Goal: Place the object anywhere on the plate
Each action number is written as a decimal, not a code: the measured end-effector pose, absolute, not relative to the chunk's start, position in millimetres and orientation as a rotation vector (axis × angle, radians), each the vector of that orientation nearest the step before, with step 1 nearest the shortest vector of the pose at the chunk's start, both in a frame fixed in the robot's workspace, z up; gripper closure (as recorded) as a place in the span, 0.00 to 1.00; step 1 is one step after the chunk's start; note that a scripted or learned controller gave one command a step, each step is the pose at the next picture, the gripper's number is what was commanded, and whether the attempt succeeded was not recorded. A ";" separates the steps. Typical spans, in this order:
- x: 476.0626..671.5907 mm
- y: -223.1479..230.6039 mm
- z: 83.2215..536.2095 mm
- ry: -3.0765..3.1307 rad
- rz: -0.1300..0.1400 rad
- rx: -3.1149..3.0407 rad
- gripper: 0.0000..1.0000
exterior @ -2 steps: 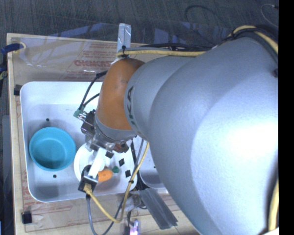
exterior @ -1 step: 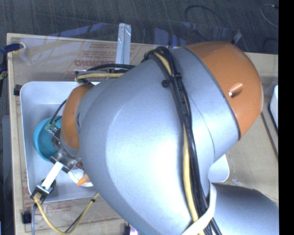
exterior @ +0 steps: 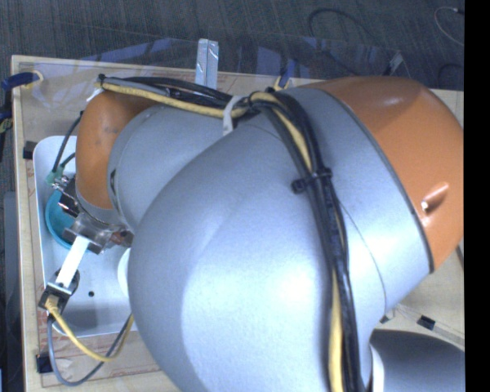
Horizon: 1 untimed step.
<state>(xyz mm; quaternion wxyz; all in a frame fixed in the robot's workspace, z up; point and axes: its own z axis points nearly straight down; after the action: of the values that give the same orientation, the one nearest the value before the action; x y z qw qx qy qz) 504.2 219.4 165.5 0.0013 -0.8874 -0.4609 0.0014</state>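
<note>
the gripper (exterior: 65,193) should be kept squarely above the blue plate (exterior: 54,221) before any release; whether it is open cannot be told.

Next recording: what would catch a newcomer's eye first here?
The grey arm with its orange band swells across most of the view, with cables strapped along it. At the far left a strip of white bin shows, with a blue rounded thing in it, half hidden under the wrist.
</note>
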 end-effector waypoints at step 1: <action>556.9 164.1 117.0 -1.691 0.005 -2.643 1.00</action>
<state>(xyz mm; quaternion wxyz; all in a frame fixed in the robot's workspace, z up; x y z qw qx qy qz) 556.9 164.1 117.0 0.0017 -0.8423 -0.5390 0.0016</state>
